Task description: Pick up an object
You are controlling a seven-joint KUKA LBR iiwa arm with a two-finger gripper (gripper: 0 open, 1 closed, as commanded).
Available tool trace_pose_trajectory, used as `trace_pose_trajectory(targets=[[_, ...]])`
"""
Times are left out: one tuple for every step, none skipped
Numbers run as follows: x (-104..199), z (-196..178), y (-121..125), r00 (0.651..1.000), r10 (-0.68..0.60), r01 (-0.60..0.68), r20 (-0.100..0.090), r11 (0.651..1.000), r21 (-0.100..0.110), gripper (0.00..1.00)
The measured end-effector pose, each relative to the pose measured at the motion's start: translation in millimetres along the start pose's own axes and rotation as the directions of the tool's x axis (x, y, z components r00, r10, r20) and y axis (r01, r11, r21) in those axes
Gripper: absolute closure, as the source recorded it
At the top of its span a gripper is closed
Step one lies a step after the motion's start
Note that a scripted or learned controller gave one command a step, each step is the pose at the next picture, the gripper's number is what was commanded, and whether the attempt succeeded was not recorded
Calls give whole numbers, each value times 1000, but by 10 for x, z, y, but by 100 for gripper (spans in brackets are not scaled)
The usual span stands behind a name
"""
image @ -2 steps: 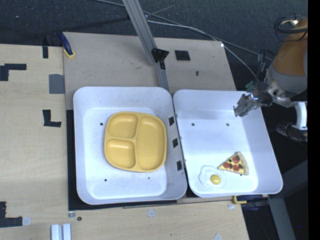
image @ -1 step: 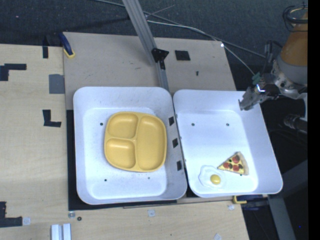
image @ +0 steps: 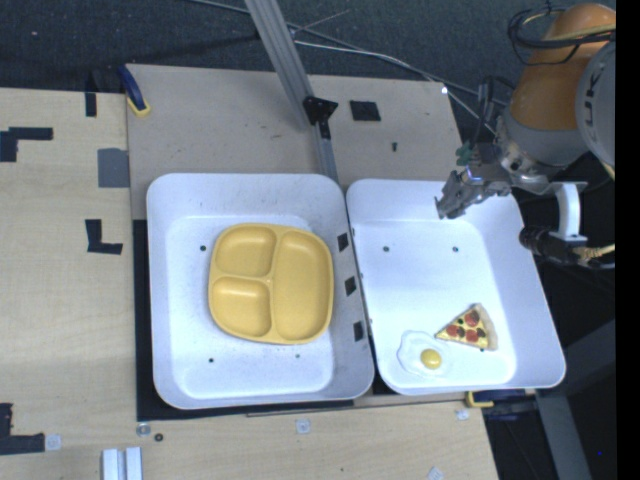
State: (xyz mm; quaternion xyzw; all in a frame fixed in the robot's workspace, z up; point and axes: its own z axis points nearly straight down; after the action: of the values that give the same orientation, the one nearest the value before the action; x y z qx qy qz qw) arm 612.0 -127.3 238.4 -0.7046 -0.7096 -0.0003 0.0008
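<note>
Camera view: both bins seen from above at a slant, the arm point(image: 560, 78) reaching in from the right.
Gripper: the gripper point(image: 452, 200) sits over the far edge of the right bin point(image: 520, 268), near its back wall, well apart from the items in that bin.
Claw state: too dark and small to judge; I cannot tell how it stands, and nothing can be seen held in it.
Pizza: a toy pizza slice point(image: 468, 328) lies flat on the floor of the right bin, toward the near right corner.
Egg: a toy fried egg point(image: 424, 356) lies just beside the pizza, to its near left, close to the bin's front rim.
Plate: a yellow divided plate point(image: 270, 282) rests in the middle of the left bin point(image: 180, 268).
Done: by my reading, nothing yet; all three items rest on the bin floors and none is lifted.
Left: the whole pick, as I judge it. The gripper would need to travel over one item, come down, close on it and lift.
Likely target: pizza or egg, being in the bin the gripper is over; this is a guess.
</note>
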Motion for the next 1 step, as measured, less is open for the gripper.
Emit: trace_pose_trajectory(targets=[[554,134,45,1000,1,-1,1,1000,1,100]])
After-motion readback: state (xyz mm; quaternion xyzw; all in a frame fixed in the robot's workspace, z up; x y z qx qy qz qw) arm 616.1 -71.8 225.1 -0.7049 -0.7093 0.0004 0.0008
